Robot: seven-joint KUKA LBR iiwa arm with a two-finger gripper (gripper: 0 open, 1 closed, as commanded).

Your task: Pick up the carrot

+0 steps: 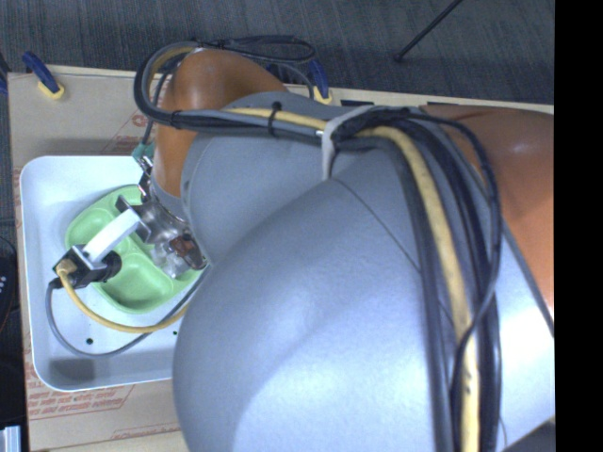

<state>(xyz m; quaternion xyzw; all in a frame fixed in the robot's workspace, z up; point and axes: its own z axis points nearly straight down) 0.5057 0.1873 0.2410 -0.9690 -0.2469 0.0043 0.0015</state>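
Note:
My gripper point(177, 249) hangs low in the left white bin point(42, 215), right over a light green, bowl-like thing point(137, 285) that lies in the middle of that bin. The gripper's lower end is against or just above the green thing's right side; I cannot tell which. The grey arm and its orange band point(203, 88) cover the bin's right half and whatever lies under them.
The arm's large grey body point(358, 309) with its cable bundle hides most of the bench to the right. Blue clamps point(42, 73) sit on the bench's far edge. Bare white floor of the left bin point(66, 347) lies along its left and near sides.

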